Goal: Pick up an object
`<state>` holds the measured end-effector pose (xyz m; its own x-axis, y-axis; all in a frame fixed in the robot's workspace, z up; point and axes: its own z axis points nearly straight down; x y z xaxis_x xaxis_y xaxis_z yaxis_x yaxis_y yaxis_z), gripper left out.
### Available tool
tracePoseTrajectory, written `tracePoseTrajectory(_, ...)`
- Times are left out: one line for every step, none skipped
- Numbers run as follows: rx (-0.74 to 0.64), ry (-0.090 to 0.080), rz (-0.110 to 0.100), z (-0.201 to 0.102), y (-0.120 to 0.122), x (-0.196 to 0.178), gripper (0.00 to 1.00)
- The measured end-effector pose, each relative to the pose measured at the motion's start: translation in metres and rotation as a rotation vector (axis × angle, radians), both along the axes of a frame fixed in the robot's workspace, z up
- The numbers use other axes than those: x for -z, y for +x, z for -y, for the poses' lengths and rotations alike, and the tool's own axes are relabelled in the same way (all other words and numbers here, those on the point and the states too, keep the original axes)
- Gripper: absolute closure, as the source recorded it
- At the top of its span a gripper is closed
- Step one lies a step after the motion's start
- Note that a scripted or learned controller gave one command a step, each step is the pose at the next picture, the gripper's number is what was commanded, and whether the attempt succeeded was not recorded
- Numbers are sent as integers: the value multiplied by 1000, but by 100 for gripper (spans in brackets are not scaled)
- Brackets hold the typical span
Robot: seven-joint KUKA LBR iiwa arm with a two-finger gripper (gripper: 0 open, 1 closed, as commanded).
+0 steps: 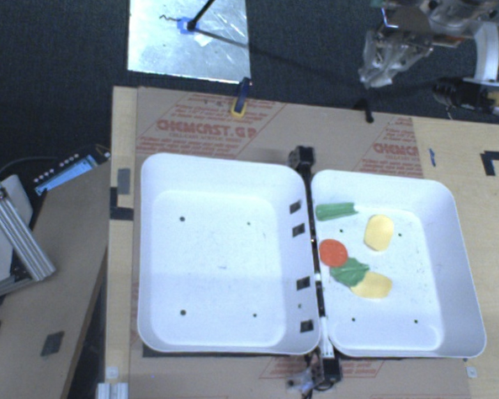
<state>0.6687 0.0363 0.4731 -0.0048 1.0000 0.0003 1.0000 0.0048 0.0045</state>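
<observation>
The right bin holds several small objects. A green strip lies near its back left corner. A yellow oval piece sits to the right of the strip. A red-orange disc rests by the divider, touching a dark green piece. Another yellow piece lies against that green one. My gripper hangs high at the top right, beyond the far edge of the bench and well away from the objects. I see nothing between its fingers.
The left bin sits beside the right one, joined by a black clipped divider. A shiny metal sheet lies at the back left. A yellow clip stands on the cardboard.
</observation>
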Motion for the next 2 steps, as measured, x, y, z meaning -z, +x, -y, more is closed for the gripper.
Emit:
tracePoseTrajectory(0,0,-1,-14,-8,-18,100)
tracePoseTrajectory(0,0,-1,-23,-20,-31,100)
